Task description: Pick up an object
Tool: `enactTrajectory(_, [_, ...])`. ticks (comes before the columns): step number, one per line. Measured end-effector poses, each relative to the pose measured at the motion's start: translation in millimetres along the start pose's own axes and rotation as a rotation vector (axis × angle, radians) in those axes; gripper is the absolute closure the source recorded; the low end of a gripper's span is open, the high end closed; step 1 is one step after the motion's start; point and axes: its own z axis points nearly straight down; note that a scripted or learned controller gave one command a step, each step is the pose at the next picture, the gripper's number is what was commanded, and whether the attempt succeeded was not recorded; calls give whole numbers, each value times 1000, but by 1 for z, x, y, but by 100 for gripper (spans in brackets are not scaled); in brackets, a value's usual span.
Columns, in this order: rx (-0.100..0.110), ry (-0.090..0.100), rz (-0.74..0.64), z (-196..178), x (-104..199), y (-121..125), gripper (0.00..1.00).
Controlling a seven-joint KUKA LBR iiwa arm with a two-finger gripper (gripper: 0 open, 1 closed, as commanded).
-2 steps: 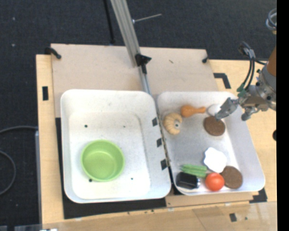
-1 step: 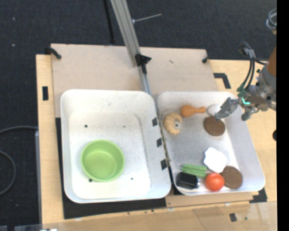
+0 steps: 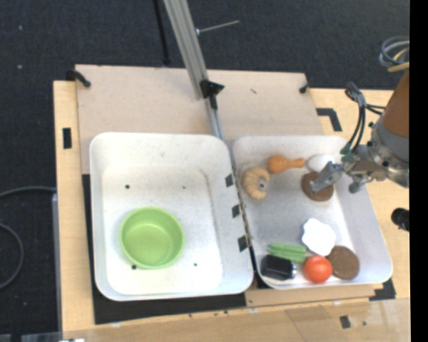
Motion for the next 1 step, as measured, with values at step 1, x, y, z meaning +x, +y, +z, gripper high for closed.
enactTrajectory(1, [1,1,1,50,9,-2,0])
